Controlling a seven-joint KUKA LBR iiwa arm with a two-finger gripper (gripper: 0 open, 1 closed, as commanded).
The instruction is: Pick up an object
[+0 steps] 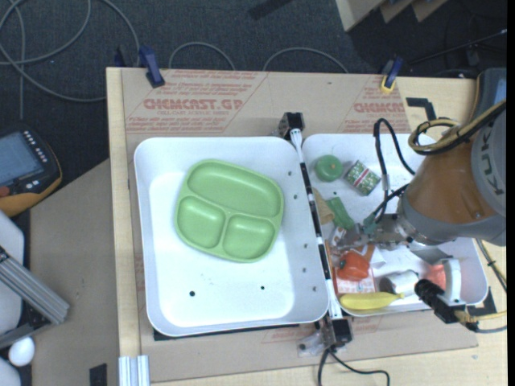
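In the right-hand white bin (348, 138), near its left wall, the grey arm's gripper (356, 238) sits low over a tight cluster of small things. Whether it is open, closed or gripping anything cannot be told, because the wrist and the clutter hide it.

The likeliest target appears to be the red-orange plastic piece (354, 265) just beneath it, midway along the left wall.

The main risk is crowding. The slim green plastic stick (338, 213) and the yellow toy banana (368, 301) lie close on either side, so a closing gripper could catch two things, or nudge the red piece against the wall and slip off. The wall itself could also block the descent.

Counted in the right bin:
- one red-orange piece
- one green stick
- one banana, along the front edge
- one white cylinder (397, 282)
- one round green cap (327, 167), near the back left corner
- one small green-and-white patterned box (362, 177)

The left white bin (233, 300) holds one light-green divided plastic plate (230, 210). There are two bins in all.
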